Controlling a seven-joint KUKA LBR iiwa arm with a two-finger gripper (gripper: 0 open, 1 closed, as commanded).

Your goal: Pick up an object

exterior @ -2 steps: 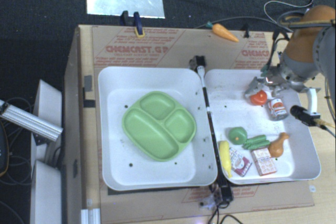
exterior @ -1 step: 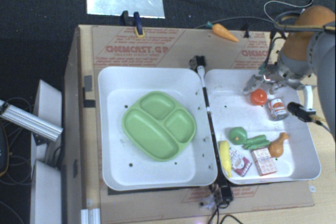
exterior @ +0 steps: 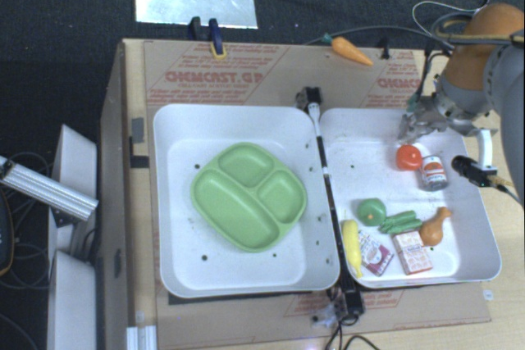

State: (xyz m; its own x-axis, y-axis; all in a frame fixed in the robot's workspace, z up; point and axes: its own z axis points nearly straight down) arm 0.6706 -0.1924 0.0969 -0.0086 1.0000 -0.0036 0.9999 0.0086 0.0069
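Bins first: you have two white ones side by side. The left bin (exterior: 172,176) holds a green divided plate (exterior: 248,195) in its middle. The right bin (exterior: 476,250) holds all the small things.

Your gripper (exterior: 418,125) sits at about 1 o'clock in the right bin, low over the floor. I cannot tell how it is set — the wrist hides that part. Nothing can be seen held in it.

Just below the gripper, toward 5 o'clock from it, lies a red tomato (exterior: 408,156). A small can (exterior: 433,173) stands just beside the tomato, at its 4 o'clock.

Lower down you see a green pepper (exterior: 372,211), a green bean pod (exterior: 399,220) and a chicken leg (exterior: 435,226). A yellow corn cob (exterior: 350,247) lies along the bin's left wall. Two small boxes (exterior: 413,252) rest near 6 o'clock.

An orange carrot (exterior: 352,52) lies outside — on the cardboard behind the bins.
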